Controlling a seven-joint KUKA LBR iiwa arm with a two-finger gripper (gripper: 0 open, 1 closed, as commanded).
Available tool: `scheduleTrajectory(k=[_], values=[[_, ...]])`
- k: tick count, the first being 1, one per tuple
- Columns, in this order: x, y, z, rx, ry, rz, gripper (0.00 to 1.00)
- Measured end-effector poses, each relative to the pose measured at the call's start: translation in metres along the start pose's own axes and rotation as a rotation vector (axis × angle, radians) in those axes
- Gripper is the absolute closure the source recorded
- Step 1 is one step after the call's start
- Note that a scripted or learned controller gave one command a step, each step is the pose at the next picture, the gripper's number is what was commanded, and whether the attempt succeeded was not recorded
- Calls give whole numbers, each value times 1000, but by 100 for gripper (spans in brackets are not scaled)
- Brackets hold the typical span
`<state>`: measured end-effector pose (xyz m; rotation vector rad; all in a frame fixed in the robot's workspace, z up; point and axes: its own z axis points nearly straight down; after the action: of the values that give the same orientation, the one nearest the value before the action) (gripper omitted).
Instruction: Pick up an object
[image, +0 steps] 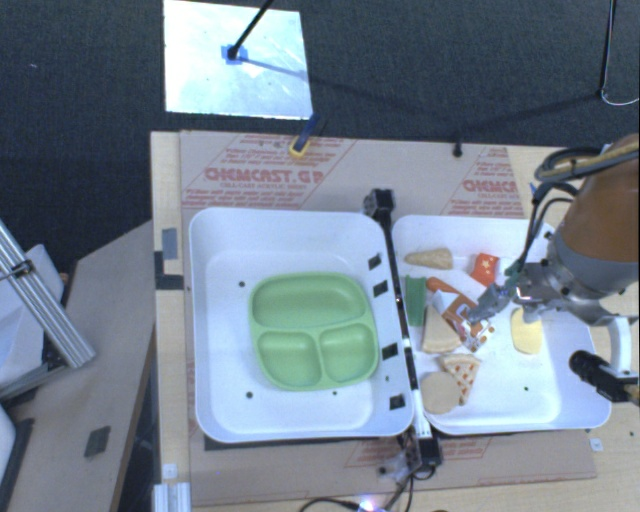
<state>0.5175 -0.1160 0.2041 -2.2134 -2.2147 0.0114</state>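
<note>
The right bin (520, 405) holds several toy foods: a tan croissant-like piece (428, 258), a red piece (484, 267), an orange carrot-like piece (448, 290), a green piece (415, 297), a pale wedge (438, 330), a waffle-patterned slice (461, 374), a round tan cookie (438, 392) and a yellow piece (527, 332). My gripper (474, 322) hangs low over the middle of this bin, its tip among the orange piece and the pale wedge. I see nothing clearly between its fingers.
The left bin (225, 300) holds a green divided plate (310, 330). A black divider with clips (393, 300) runs between the bins. The arm's grey body (590, 240) covers the right bin's far right side. Cardboard lies under both bins.
</note>
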Motion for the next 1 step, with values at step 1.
scheduleTrajectory(k=[1], values=[[0,3,-6,-13,-2,-3,0]])
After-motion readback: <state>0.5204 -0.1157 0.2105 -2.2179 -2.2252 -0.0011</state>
